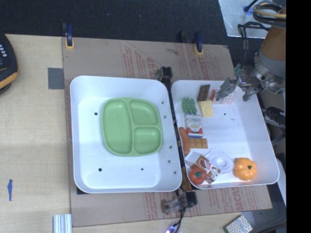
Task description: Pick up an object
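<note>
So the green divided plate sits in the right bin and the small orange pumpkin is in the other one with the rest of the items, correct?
Not quite. The camera view shows the green divided plate in the left bin, not the right one. The rest holds: the small orange pumpkin is in the other bin, near its lower corner, along with the rest of the items.

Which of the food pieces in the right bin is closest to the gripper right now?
The yellow block, just beside the gripper near the bin's far edge. The orange pumpkin and red tomato sit at the near edge.
</note>
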